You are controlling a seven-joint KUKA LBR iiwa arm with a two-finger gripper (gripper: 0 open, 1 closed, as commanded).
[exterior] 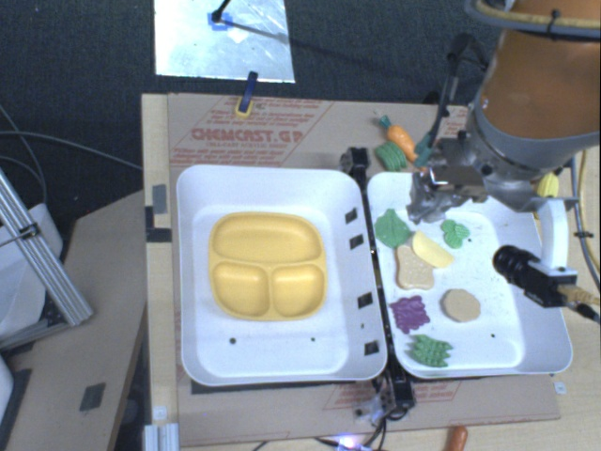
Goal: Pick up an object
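My gripper hangs over the upper part of the right bin, just above and right of a green leafy toy. Below it lie a pale yellow wedge, a toast-shaped piece and a small green piece. Lower in the bin sit a purple leafy piece, a round tan cookie and a dark green piece. I see nothing between the fingers.
The left bin holds a yellow divided tray. A toy carrot and a green piece lie on the cardboard behind the right bin. A black cylinder juts in at the right.
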